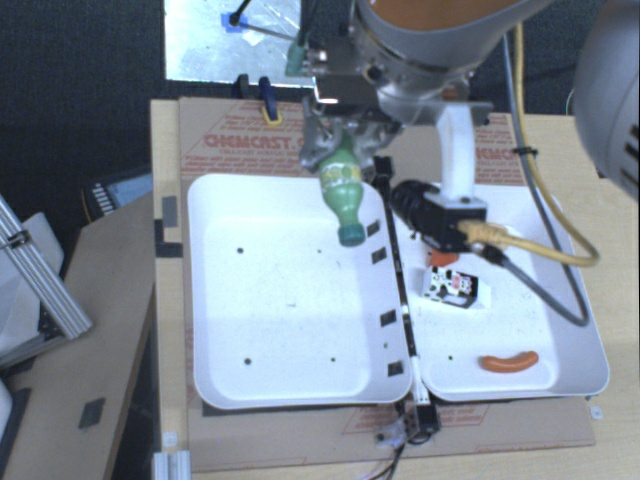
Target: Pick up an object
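Observation:
A green plastic bottle [344,196] with a yellow-green label hangs cap-down over the right part of the left bin [230,298]. Its base sits between the fingers of my gripper [338,154], which is shut on it above the bin. The bottle is lifted off the bin floor, and its cap points toward the divider between the bins.
In the right bin [560,358] lie a small white card-like packet with red and black print [452,286] and an orange sausage-shaped thing [508,362] near the front. Blue and yellow clamps [268,98] sit on the bench's far edge.

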Controlling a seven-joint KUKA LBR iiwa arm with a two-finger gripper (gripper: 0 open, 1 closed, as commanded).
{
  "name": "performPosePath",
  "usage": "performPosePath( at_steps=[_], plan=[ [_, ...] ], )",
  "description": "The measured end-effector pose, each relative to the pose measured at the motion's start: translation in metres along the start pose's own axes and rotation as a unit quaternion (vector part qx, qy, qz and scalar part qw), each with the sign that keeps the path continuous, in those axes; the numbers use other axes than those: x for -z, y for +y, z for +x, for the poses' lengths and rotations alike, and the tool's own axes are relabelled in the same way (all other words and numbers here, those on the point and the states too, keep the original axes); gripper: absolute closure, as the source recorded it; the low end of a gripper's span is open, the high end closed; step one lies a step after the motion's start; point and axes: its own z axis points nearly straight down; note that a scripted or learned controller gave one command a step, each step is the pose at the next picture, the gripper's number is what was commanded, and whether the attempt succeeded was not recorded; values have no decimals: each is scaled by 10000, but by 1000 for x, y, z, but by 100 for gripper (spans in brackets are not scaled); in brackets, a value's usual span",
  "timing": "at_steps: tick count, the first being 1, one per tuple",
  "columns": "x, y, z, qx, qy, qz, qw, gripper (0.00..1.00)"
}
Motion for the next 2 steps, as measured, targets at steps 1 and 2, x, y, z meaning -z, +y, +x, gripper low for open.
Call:
performPosePath(
  at_steps=[1, 2],
  plan=[
    [-1, 0, -4, -32, -14, 16, 10000, 0],
    [-1, 0, -4, -32, -14, 16, 10000, 0]
  ],
)
